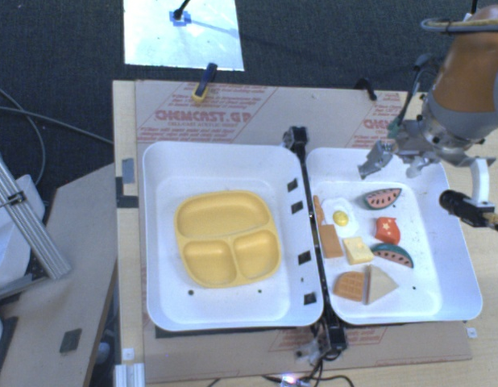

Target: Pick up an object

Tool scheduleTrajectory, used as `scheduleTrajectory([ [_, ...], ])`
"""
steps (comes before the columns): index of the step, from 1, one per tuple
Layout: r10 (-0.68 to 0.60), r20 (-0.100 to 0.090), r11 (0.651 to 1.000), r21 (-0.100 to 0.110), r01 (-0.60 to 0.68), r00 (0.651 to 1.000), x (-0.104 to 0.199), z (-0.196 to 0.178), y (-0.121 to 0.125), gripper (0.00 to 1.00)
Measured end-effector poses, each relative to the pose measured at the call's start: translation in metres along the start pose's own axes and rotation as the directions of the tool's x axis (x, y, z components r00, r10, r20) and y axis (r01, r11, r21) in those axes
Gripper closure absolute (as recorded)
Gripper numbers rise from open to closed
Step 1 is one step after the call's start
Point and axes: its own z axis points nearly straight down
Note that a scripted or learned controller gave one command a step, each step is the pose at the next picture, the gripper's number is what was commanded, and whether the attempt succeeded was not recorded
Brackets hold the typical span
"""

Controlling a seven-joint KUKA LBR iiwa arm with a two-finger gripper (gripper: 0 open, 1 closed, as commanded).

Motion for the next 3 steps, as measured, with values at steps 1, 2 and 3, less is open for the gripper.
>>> scheduleTrajectory([
  [1,0.004,0.001,1.000,0.003,-0.004,1.000,-0.047,0.130,0.037,0.00],
  [2,0.004,-0.001,1.000,0.004,-0.004,1.000,-0.073,0.172,-0.016,0.00],
  [3,-0.001,0.002,1.000,-0.007,0.001,1.000,-0.113,0.168,0.064,0.00],
])
